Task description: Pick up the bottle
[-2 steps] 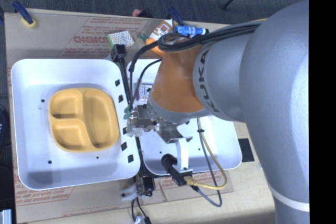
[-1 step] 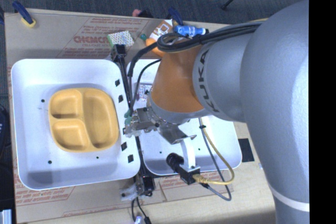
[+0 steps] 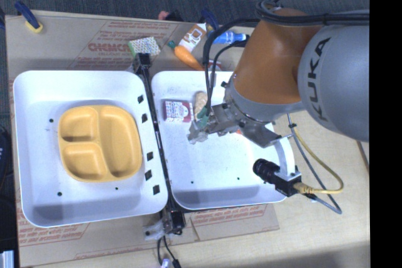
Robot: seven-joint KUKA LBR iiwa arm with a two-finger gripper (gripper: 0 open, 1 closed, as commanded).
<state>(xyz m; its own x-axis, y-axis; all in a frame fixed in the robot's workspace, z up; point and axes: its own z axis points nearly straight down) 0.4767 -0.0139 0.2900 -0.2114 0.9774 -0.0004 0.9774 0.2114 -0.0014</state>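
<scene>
The bottle (image 3: 188, 41) lies beyond the right bin's (image 3: 207, 194) far rim, slanted, while the gripper (image 3: 200, 132) hangs inside that bin, its grip state impossible to tell.

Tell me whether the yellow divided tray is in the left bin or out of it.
In. The yellow tray lies flat on the left bin's floor.

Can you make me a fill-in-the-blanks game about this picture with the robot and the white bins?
1. The yellow tray with three sections lies in the ____ bin.
2. The arm has a band of the colour ____ above its wrist.
3. The gripper is over the ____ bin.
4. The small red packet lies in the ____ bin.

Missing words: left, orange, right, right.
</scene>
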